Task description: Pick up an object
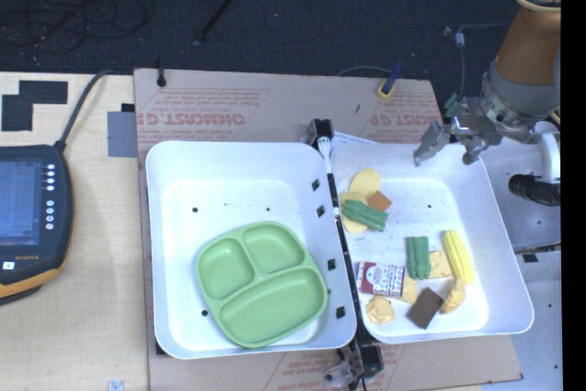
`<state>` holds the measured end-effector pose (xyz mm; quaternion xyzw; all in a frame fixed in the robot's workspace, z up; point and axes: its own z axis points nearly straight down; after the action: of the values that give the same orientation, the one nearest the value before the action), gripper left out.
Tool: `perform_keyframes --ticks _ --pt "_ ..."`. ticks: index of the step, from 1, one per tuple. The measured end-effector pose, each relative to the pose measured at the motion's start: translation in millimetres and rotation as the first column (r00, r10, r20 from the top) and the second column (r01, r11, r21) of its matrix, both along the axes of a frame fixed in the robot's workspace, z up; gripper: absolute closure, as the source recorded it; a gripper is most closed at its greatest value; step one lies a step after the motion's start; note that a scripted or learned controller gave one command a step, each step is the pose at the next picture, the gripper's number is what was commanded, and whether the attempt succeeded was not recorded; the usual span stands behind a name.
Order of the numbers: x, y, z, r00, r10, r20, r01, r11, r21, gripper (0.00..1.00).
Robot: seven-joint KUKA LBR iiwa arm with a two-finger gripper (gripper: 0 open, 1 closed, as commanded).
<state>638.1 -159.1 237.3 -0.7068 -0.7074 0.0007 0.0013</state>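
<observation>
The right bin (476, 197) holds several toy foods: a yellow slice (365, 183), a green pod (365, 214), a green piece (417, 255), a yellow corn cob (458, 255), a red and white packet (381, 278) and a brown block (425, 308). My gripper (450, 145) hangs above the bin's far right corner, away from every item. Its two fingers are spread apart with nothing between them.
The left bin (174, 188) carries a green divided plate (262, 283). A tablet (27, 220) lies at the far left of the bench. Cardboard (229, 110) lies under both bins. A blue and yellow clip (390, 83) sits behind the right bin.
</observation>
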Motion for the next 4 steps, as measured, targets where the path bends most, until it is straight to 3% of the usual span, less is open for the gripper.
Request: perform_keyframes --ticks 1,2,3,4 --pt "-56 21 -104 1.000 -0.002 -0.013 0.002 1.000 0.004 0.00" --pt "-101 -2 -151 1.000 -0.002 -0.002 0.002 1.000 0.002 0.00" --pt "-98 -3 -138 1.000 -0.007 0.002 0.007 1.000 0.005 1.00" --pt "-97 39 -60 1.000 0.002 0.004 -0.002 1.000 0.000 1.00"
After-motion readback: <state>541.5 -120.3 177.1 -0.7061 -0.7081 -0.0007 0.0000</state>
